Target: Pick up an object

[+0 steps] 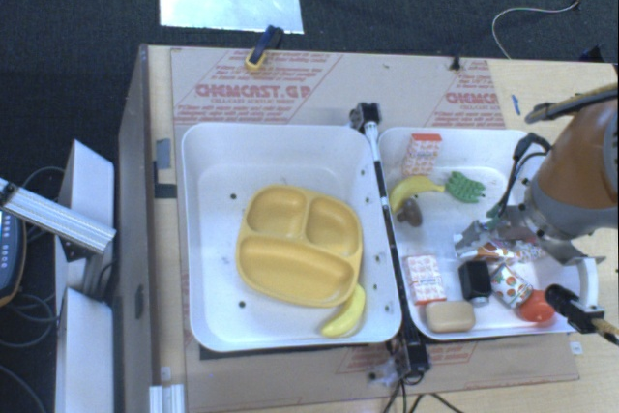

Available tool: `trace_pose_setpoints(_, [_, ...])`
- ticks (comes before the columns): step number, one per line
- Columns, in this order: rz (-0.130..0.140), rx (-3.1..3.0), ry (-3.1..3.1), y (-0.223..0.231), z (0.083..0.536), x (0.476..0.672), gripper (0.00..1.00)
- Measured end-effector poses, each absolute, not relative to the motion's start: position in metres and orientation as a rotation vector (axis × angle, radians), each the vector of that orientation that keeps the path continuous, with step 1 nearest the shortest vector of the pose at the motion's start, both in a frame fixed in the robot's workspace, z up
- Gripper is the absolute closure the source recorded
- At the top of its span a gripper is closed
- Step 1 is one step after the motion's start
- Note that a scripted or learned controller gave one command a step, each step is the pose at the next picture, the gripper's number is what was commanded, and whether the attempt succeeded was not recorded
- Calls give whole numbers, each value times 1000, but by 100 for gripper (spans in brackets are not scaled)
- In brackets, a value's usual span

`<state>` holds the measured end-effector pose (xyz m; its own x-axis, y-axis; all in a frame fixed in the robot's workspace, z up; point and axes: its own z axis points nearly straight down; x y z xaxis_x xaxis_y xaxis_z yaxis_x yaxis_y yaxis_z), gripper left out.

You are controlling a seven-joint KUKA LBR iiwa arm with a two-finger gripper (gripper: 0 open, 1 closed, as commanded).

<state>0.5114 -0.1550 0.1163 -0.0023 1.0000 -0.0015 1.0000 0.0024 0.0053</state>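
Note:
The right bin [440,132] holds several small objects. A yellow banana [410,190] and a green toy [466,186] lie near its back, with a small orange-and-white carton [422,153] behind them. A red-and-white packet [425,277], a black block [474,280], a tan bar [450,315], a printed can [509,282] and a red-orange ball [535,308] sit toward the front. My gripper [486,240] hangs low over the right half of this bin, just above the black block and the can. Nothing shows between its tips.
The left bin [218,208] carries a yellow divided plate [298,242] with a second banana [346,312] by its front right corner. A small brown piece [410,214] lies beside the first banana. The arm's orange band [580,164] overhangs the right bin's right wall.

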Motion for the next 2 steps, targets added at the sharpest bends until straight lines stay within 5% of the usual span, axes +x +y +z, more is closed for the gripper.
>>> trace_pose_setpoints(2, [20,2196,2200,-154,102,502,0])
